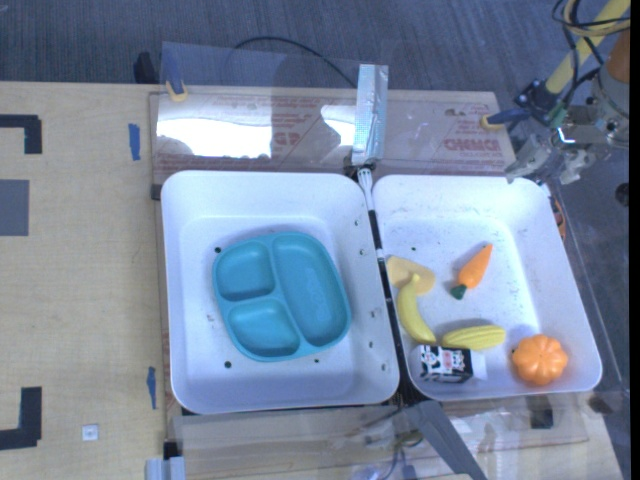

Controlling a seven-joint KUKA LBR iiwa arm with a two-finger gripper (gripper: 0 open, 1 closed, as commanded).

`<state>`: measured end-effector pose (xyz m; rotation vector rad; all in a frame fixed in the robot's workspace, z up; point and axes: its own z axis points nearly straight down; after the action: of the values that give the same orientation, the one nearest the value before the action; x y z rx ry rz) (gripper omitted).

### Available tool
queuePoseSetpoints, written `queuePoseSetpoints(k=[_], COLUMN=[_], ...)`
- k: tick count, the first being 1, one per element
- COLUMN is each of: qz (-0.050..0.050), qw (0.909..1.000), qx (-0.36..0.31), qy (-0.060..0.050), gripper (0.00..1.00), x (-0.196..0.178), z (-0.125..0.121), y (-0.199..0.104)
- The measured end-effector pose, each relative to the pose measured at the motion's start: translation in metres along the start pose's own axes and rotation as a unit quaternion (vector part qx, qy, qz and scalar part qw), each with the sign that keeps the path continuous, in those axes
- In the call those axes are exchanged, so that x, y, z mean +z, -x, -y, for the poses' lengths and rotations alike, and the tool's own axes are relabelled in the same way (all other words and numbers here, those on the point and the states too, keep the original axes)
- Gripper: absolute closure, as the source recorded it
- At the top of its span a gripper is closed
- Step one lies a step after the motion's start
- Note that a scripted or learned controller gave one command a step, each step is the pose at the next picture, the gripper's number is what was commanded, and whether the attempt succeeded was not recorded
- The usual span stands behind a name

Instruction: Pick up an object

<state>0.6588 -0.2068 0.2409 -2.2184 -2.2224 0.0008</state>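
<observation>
The right bin (pixel 560 258) holds several toy foods. A yellow banana (pixel 411 313) lies by its left wall, its top end against a pale yellow piece (pixel 410 271). An orange carrot (pixel 474 267) lies tilted in the middle. A yellow corn cob (pixel 473 337) rests near the front, and a small black-and-white carton (pixel 445 362) lies just before it. An orange pumpkin-like fruit (pixel 540 358) sits in the front right corner. My gripper (pixel 556 151) hangs above the bin's far right corner, well away from all of them.
The left bin (pixel 190 268) carries a blue divided plate (pixel 281 294). A clear panel and a metal post (pixel 370 113) stand behind the bins. Yellow cables (pixel 590 8) loop at the top right by the arm.
</observation>
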Motion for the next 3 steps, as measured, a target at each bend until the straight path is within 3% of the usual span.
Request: queuePoseSetpoints(k=[1, 2, 3], qz=[-0.001, 0.001, 0.002], qw=[0.9978, 0.9954, 0.9954], qx=[-0.067, -0.096, -0.095], qy=[-0.004, 0.002, 0.006], gripper=[0.0, 0.0, 1.0], x=[0.11, 0.155, 0.142], z=[0.025, 0.071, 0.069], y=[-0.035, -0.042, -0.04])
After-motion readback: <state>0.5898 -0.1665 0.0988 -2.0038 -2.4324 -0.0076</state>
